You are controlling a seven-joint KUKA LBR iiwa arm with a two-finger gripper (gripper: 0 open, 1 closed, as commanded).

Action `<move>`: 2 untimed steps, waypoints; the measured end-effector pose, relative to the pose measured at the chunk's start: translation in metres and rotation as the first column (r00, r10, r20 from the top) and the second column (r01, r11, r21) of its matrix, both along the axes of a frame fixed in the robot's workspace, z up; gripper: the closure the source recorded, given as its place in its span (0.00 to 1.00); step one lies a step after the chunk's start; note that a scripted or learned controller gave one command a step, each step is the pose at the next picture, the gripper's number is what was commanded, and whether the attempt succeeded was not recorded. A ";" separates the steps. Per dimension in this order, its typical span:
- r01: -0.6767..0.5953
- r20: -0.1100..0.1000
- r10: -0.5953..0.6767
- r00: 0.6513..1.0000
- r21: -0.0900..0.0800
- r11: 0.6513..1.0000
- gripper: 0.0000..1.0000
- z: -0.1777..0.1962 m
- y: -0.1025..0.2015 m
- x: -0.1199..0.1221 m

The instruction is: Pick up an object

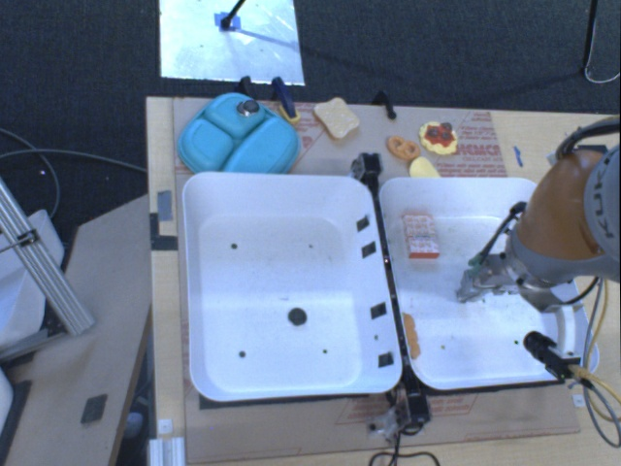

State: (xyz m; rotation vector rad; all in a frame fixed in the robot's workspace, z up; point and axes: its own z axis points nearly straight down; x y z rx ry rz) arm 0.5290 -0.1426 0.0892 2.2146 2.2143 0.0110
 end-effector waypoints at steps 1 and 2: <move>-0.017 -0.003 0.017 1.000 0.008 1.000 1.00 0.101 0.134 -0.041; -0.012 -0.001 0.012 1.000 0.004 1.000 1.00 0.148 0.186 0.013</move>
